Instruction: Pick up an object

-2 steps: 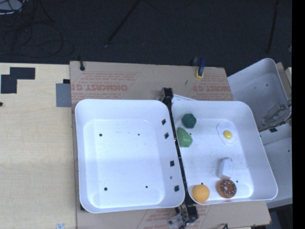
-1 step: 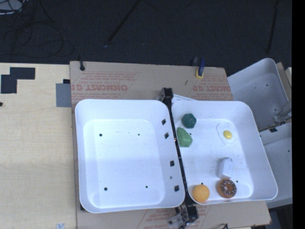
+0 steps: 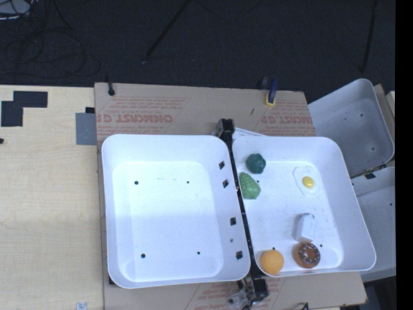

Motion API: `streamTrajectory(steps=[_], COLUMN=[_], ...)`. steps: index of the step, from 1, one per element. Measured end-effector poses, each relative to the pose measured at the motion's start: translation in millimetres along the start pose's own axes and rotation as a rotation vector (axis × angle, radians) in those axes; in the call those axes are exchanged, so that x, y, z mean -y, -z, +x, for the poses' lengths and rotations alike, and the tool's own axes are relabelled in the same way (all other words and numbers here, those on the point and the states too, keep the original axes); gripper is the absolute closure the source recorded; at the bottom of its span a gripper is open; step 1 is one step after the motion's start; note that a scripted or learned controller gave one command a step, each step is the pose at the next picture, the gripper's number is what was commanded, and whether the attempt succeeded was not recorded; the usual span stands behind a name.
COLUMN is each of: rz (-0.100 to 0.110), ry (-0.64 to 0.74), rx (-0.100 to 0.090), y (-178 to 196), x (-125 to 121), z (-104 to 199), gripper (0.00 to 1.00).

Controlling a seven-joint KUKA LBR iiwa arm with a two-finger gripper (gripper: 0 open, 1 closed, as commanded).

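Wood and brown cardboard cover the tabletop [image 3: 45, 192], and two white bins sit side by side on it. All the toys lie in the right bin [image 3: 342, 173].

At its near edge sit a small orange ball [image 3: 271, 261] and a brown donut [image 3: 308, 255], just beside each other. The ball looks light and smooth, so it may roll or slip; pinching across its middle seems best. The donut looks flat and low, harder to grab.

A bit farther back lies a small white block [image 3: 304, 225], which looks stiff and easy to pinch on its two long sides.

Farther on, a toy fried egg [image 3: 307, 181] lies very flat. Two green lumps, a light green one [image 3: 249, 187] and a dark green one [image 3: 256, 163], sit near the wall between the bins. They look bumpy and light, good for gripping.

I cannot tell how the arm is posed or what the fingers are doing.
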State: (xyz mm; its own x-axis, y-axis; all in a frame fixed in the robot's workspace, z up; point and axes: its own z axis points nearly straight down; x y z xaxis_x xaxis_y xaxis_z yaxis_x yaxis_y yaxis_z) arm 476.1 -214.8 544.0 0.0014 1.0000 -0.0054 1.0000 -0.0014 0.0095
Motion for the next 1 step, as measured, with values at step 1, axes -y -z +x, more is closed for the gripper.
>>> streamTrajectory(steps=[1], rz=[0.027], ry=[0.003], rx=[-0.012], y=[-332.0], x=[-57.3], z=[28.7], gripper=[0.00])
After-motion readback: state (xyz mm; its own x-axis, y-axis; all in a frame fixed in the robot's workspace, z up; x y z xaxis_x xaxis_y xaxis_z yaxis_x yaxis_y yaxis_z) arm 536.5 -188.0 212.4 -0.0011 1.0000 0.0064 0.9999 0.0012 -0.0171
